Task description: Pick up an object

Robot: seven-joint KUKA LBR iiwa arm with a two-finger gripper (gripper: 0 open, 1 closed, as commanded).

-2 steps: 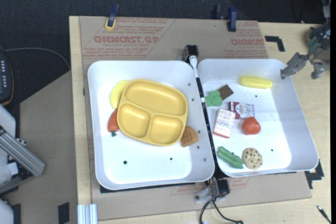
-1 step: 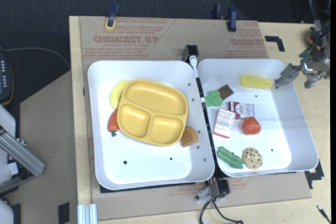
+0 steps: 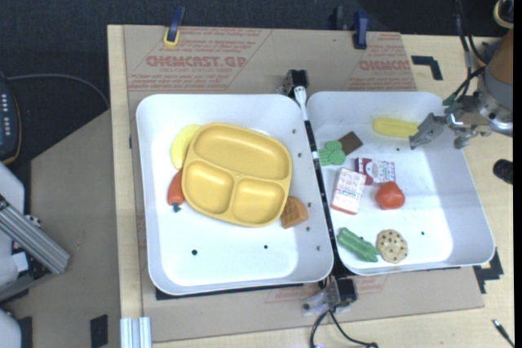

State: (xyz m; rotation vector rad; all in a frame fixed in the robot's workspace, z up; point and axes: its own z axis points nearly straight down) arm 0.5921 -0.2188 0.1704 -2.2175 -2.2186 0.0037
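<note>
Grey pincer (image 3: 441, 131) sits over the right bin's (image 3: 465, 200) far right side, fingers spread apart, nothing between them. Corn cob (image 3: 395, 126) lies just left of it, apart from the fingertips. Further left: green toy (image 3: 331, 152) and brown piece (image 3: 351, 143). Below-left of pincer: red-and-white carton (image 3: 378, 170), white box (image 3: 349, 191), tomato (image 3: 391, 195), cookie (image 3: 392, 245), green pod (image 3: 356, 244); print on both packs too small to read. Well left, yellow divided plate (image 3: 236, 174) in left bin (image 3: 220, 265). Cardboard (image 3: 204, 53) beneath reads "CHEMCAST", repeated partly at right.
</note>
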